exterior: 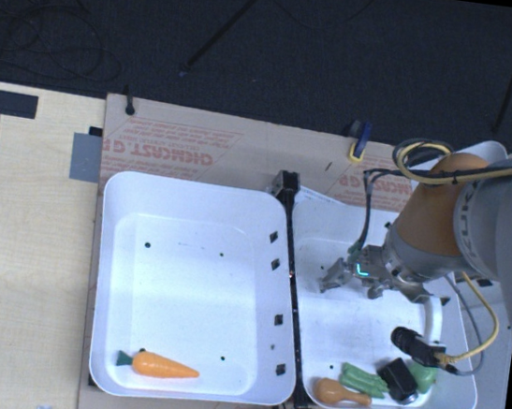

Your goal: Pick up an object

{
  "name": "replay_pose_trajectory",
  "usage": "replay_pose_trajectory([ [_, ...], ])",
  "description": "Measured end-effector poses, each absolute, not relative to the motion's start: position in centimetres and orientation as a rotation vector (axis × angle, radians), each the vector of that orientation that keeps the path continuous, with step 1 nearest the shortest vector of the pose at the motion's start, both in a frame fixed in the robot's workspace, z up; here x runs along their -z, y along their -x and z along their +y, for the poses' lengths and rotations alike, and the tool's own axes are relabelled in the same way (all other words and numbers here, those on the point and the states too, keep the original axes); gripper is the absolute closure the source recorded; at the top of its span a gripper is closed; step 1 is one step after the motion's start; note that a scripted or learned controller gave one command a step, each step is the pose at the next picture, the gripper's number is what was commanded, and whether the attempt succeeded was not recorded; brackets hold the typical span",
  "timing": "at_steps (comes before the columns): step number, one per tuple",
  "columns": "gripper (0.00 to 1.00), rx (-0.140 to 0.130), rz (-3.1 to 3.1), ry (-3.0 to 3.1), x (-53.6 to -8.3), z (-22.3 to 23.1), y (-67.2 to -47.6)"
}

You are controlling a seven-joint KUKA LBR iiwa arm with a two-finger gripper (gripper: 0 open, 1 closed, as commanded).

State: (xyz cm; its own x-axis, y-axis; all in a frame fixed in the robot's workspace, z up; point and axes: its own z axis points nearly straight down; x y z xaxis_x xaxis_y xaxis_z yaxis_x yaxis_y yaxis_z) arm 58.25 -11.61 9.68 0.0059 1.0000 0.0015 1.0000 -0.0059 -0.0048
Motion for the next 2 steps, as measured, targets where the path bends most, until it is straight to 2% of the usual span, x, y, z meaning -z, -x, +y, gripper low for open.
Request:
replay_pose_trajectory([
  [1,0.00,0.003,-2.227,2.218,-9.26,-8.32,-64.65],
  [2,1.00,-0.004,-2.224,2.215,-10.22,-8.48,-64.35],
])
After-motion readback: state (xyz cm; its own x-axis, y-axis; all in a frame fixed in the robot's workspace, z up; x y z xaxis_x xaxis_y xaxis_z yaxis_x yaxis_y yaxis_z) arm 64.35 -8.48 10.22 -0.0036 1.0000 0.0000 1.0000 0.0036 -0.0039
